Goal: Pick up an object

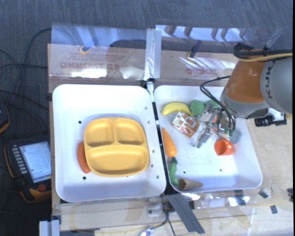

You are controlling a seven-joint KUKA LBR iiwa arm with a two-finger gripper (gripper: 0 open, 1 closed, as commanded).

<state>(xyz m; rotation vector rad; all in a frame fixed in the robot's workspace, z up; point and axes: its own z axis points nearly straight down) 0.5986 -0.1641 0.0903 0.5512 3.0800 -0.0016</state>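
the landmark here is the right bin (246, 173), and everything is placed against it. at its near rim lies a brown cone-shaped item (189, 184), with a green vegetable (173, 170) just up from it along the bin's left wall, and a carrot (168, 141) farther up that same wall. toward the bin's middle right sits a small red cup (223, 147), lying apart from the others. just beyond it the gripper (205, 132) reaches down over the bin's floor from the right, beside an orange-and-white packet (184, 124); its metal parts blur together, so whether it is released or clenched i cannot tell, and nothing can be seen lifted in it. farther back, near the bin's far wall, lie a banana (174, 108) and a green leafy item (197, 106). left of the right bin, the other bin (69, 102) holds a yellow divided tray (117, 146) with a red sausage-like piece (81, 156) against its left side. as for the task, the arm appears lowered among the objects but no pick is confirmed; a secure grasp and a lift clear of the bin remain.
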